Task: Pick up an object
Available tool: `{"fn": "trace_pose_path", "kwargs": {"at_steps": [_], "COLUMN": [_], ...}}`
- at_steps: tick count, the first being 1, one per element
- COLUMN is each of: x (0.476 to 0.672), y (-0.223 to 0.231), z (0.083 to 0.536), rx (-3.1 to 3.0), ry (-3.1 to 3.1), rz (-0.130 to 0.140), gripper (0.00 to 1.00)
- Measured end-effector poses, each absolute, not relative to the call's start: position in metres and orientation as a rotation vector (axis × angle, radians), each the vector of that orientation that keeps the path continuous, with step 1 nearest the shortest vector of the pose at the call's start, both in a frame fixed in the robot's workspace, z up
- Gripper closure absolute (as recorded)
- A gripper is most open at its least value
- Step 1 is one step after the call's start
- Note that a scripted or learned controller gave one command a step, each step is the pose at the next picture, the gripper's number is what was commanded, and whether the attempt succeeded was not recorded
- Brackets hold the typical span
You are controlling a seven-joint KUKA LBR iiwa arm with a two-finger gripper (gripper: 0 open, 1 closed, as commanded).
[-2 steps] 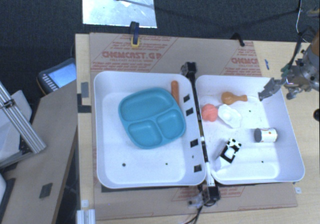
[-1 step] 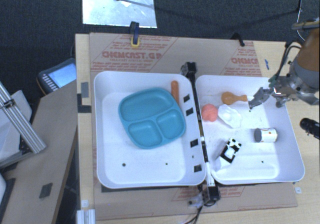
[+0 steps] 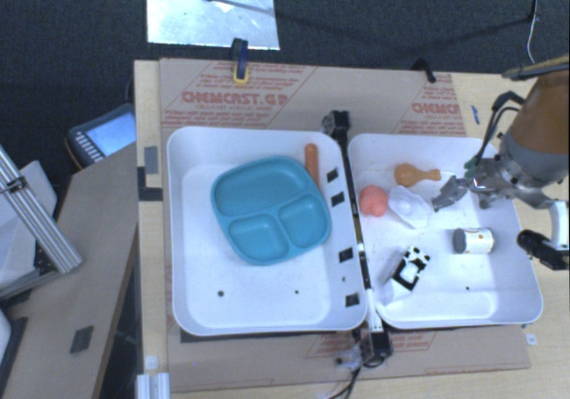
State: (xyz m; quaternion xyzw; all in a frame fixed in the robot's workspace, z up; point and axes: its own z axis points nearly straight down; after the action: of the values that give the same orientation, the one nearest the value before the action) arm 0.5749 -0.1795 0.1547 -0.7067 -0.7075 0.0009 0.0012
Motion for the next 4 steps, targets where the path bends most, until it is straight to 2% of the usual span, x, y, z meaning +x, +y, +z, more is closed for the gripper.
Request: {"fn": "trace_pose_path", "kwargs": {"at_steps": [1, 2, 3, 4], "x": [0.571, 0.573, 0.576, 0.575], "y": [-0.172, -0.173, -0.176, -0.177], "z": [0.109, 0.123, 0.167, 0.232], "rx": [-2.218, -2.224, -2.222, -2.222], "ry": [-2.221, -2.225, -2.229, -2.232], "rz": [0.001, -0.003, -0.005, -0.007], "gripper": [0.00, 1.00, 1.00, 1.00]}}
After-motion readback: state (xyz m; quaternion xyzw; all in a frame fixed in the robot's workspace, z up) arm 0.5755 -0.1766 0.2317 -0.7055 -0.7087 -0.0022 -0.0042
